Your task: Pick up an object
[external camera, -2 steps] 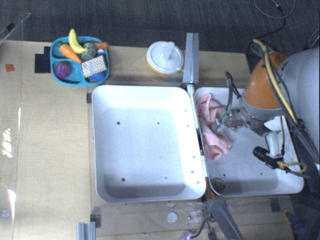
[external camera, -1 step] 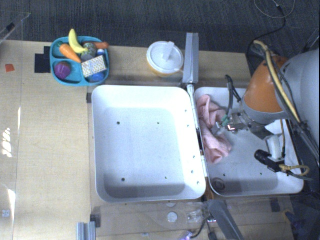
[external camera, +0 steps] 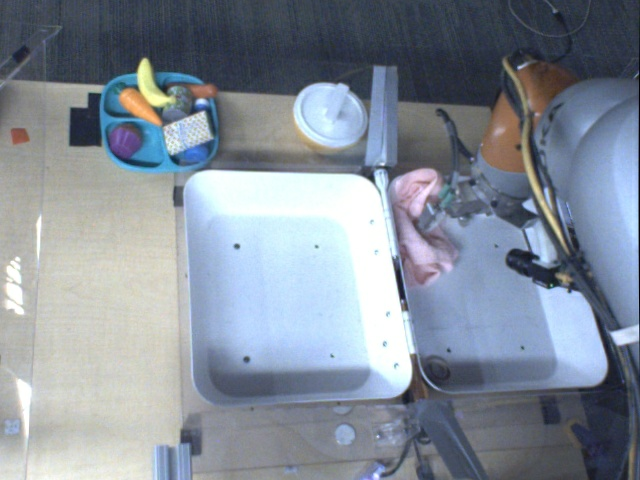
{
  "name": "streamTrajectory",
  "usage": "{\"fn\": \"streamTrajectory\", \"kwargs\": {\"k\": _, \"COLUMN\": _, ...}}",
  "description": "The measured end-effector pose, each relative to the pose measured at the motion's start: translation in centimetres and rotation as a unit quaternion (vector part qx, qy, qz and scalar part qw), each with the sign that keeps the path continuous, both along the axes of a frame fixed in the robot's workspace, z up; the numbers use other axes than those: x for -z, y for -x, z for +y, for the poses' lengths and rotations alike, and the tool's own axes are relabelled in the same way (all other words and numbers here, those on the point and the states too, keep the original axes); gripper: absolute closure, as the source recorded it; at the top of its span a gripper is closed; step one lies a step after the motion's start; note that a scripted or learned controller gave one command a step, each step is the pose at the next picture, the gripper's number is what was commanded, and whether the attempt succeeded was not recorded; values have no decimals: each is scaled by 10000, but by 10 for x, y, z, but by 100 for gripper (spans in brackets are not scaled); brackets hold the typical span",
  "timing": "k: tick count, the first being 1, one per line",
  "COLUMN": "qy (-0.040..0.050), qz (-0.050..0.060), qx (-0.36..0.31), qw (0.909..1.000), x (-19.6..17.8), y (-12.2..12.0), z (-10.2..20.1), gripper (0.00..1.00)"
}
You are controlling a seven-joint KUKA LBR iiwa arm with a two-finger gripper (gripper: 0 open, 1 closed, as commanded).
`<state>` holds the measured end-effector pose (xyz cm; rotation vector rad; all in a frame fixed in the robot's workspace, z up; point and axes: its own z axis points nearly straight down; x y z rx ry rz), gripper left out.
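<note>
A crumpled pink cloth lies in the right bin, against its left wall near the back. My gripper reaches in from the right and sits low over the cloth's right side, touching or nearly touching it. The grey arm with its orange band rises behind the gripper at the back right. The cloth rests on the bin floor and looks bunched up where the gripper meets it.
The left bin stands beside the right one, with a metal divider post at the back between them. A small dark round thing sits in the right bin's front left corner. Behind the bins are a blue tray of toy food and a white lidded cup.
</note>
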<state>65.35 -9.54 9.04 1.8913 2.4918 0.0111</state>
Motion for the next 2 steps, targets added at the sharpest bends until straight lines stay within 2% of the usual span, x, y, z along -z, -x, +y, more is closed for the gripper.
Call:
{"fn": "streamTrajectory", "kwargs": {"k": 1, "qy": -4, "qz": 3, "qx": -153, "qw": 9999, "x": -1, "y": 51, "z": 2, "gripper": 0}}
{"fn": "streamTrajectory", "kwargs": {"k": 2, "qy": 11, "qz": 3, "qx": -780, "qw": 9970, "x": 0, "y": -2, "z": 1, "gripper": 0}}
